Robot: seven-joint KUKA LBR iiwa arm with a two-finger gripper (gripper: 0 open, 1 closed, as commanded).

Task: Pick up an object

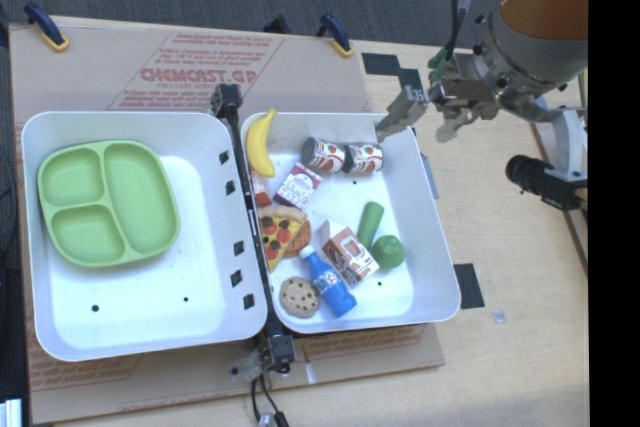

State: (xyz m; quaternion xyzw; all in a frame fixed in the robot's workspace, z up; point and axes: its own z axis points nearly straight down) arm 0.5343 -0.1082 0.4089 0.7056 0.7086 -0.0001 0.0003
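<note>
My gripper (424, 119) hangs above the far right corner of the right bin (441, 260), open, with nothing between its fingers. Below and to its left lie two red-and-white cans (343, 157) end to end. The same bin holds a banana (262, 141), a small pink carton (297, 186), a pizza slice (283, 233), a brown carton (350, 255), a green cucumber (370, 222), a green round fruit (388, 251), a blue bottle (329, 283) and a cookie (298, 297).
The left bin (140, 320) carries a green divided plate (105, 202) on its left side. Cardboard (200, 65) lies under the bins, held by blue clamps (336, 32) at the far edge. Bare bench (510, 275) extends right of the bins.
</note>
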